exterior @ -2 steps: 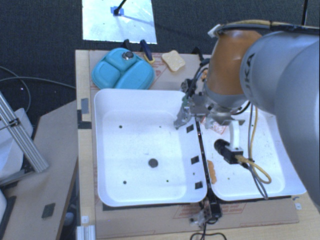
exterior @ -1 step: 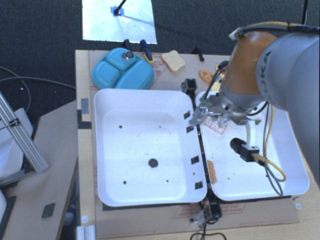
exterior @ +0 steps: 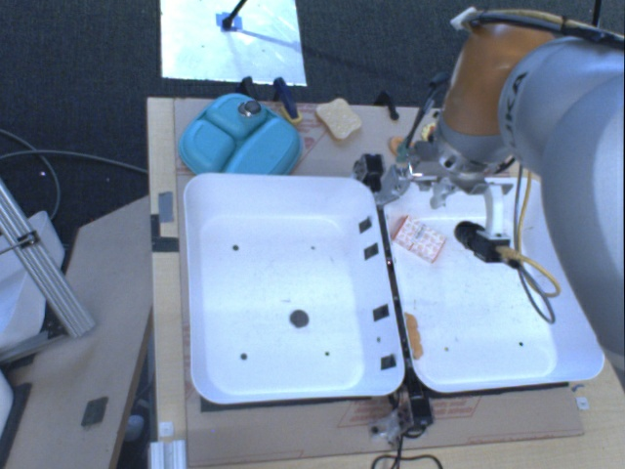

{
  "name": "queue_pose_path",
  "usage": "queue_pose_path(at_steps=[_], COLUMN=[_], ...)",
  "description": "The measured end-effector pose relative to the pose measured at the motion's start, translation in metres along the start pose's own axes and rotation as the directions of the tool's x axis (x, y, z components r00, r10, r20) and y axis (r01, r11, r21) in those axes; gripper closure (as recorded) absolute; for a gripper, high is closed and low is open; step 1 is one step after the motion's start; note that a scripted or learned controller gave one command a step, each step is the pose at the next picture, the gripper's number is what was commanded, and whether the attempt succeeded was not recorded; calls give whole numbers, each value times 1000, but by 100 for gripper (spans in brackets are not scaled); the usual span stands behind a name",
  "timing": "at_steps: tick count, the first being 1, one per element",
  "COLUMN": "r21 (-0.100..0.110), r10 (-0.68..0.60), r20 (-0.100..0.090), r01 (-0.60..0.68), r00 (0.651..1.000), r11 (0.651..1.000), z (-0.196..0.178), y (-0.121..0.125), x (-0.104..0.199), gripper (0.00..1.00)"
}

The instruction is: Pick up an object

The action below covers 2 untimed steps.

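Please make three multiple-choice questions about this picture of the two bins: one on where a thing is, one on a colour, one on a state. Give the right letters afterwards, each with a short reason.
1. Where does the pink-and-white packet lie?
A. In the left bin
B. In the right bin, near the wall between the bins
C. On the bench behind the bins

2. What colour is the compartment tray behind the left bin?
A. Blue
B. Red
C. Yellow

3. How does the packet stand with the gripper?
A. Lifted high above the bin
B. Lying on the bin floor, just below the gripper
C. Hanging outside the bin

Answers:
1. B: it rests in the right bin, close to the dividing wall.
2. A: the tray is light blue.
3. B: the packet lies flat on the white floor, beneath the wrist.
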<state>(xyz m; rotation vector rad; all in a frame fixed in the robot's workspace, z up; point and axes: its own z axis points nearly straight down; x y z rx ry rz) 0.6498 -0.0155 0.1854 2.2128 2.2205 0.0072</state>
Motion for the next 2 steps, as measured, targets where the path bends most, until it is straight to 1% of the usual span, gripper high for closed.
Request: queue_pose_path(at_steps=[1, 2], r21=[10, 8], r10=[9, -1], r20=[0, -1], r01=[-9, 1], r00=[1000, 1000], r11=[1000, 1000], z=[1, 97], y=[-55, 18], x=[-59, -69], gripper=[0, 0])
